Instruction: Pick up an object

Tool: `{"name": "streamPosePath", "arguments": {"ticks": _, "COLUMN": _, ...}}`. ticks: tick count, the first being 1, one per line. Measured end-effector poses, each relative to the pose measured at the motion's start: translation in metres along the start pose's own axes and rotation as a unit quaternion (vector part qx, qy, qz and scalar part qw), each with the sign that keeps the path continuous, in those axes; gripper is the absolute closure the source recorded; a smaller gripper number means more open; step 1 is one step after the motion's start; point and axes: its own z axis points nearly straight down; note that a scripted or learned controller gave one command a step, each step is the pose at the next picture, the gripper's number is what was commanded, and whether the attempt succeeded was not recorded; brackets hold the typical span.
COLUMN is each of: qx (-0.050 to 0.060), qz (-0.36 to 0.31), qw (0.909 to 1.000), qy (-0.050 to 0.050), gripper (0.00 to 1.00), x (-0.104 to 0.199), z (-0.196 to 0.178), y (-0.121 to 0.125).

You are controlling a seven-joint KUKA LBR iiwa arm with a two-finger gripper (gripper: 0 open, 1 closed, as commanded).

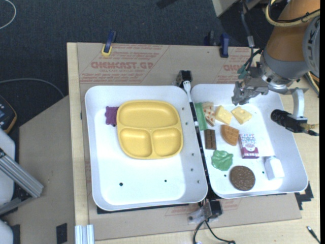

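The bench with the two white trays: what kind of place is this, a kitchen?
Probably a robot lab, not a kitchen: the food looks like toys, the board is clamped down, and cables trail over dark carpet.

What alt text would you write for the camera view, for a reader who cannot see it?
A grey robot arm's pincer hovers over the right white bin, above small toy foods including cheese wedges, a green piece and a brown cookie. The left white bin holds a yellow divided tray with a purple item beside it.
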Motion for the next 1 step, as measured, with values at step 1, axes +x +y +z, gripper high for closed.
{"name": "streamPosePath", "arguments": {"ticks": 1, "qx": 0.000, "qz": 0.000, "qw": 1.0000, "qy": 0.000, "gripper": 1.00, "x": 0.0499, "z": 0.0102, "y": 0.0180}}
